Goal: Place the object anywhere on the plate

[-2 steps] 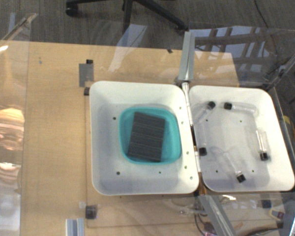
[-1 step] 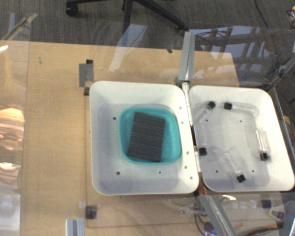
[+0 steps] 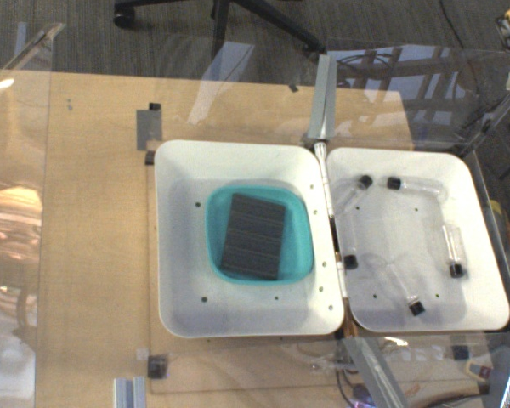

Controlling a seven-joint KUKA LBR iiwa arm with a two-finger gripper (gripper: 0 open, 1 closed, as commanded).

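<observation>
A dark grey ribbed block (image 3: 254, 236) lies flat on the teal plate (image 3: 301, 246), well inside its rim and turned slightly off square. The plate sits in the middle of the left white bin (image 3: 180, 296). The right white bin (image 3: 476, 308), touching it along the centre seam, holds several clear tubes with black caps (image 3: 453, 251) scattered across its floor. Both bins rest on the wooden tabletop (image 3: 76, 228). The state of the jaws cannot be told.
</observation>
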